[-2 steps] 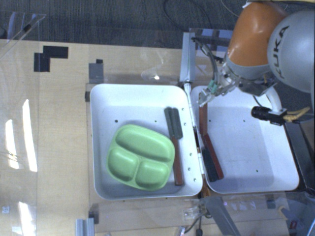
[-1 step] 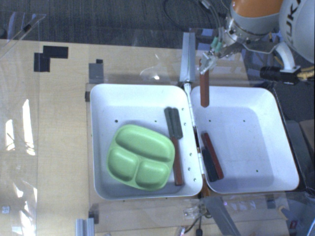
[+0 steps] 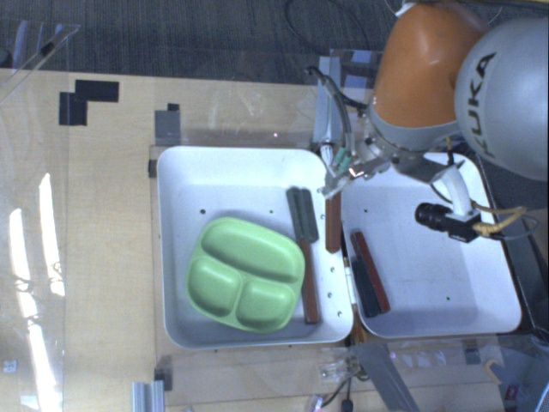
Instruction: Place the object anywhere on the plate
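The grey arm [image 3: 480, 67] hangs over the right bin [image 3: 446, 273]. The left bin [image 3: 180, 230] holds the green plate [image 3: 244, 273]. Beside the plate's right edge lies a dark, brown-handled tool [image 3: 304, 247], touching it. Whether the hand [image 3: 352, 166] is clenched, I cannot tell.

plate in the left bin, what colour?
Light green: the plate, with three compartments, lies in the left bin. Camera view shows it clearly.
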